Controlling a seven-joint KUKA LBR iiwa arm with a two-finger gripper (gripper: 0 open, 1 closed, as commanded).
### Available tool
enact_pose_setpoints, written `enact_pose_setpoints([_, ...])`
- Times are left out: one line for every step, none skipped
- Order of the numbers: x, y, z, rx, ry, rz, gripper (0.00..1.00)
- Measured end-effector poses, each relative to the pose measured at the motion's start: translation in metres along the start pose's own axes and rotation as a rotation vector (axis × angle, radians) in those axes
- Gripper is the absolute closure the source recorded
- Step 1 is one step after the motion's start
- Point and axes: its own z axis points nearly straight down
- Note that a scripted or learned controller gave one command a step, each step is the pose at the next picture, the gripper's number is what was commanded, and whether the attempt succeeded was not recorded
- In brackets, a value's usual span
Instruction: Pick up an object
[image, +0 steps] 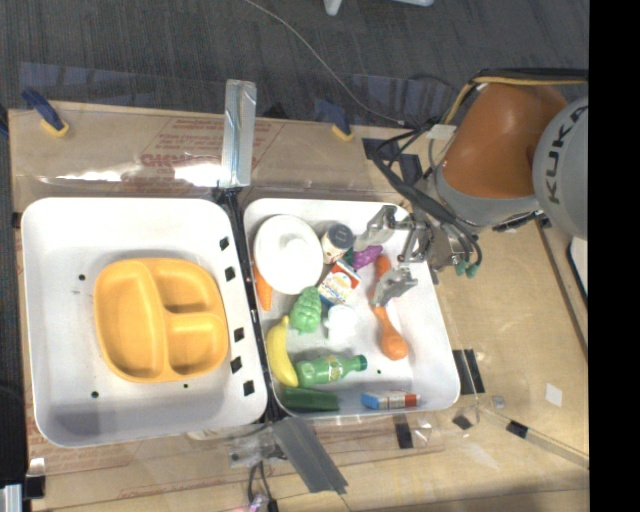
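The end effector hangs over the right part of the right bin, its two metal fingers spread apart with nothing between them. One finger reaches up toward a small purple object, too crowded to identify; the other points down, just above the top end of an orange carrot that lies along the bin floor. Cables and the grey wrist hide the bin's upper right corner, and the orange band of the arm is cut off at the picture's right side.

Left of the fingers sit a small carton with a red and white label, a dark round cap or bottle top, and a white bowl. Below them lie a green lumpy toy, a yellow banana, a green bottle on its side, a dark green object partly hidden by the bin's front wall, and a small blue and red bar. An orange piece is wedged against the left wall.

The left bin holds a yellow divided tray. Both bins rest on the desk.
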Motion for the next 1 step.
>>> enact_pose_setpoints([-0.0360, -0.0297, 0.1323, -0.001, -0.001, -0.041, 0.00])
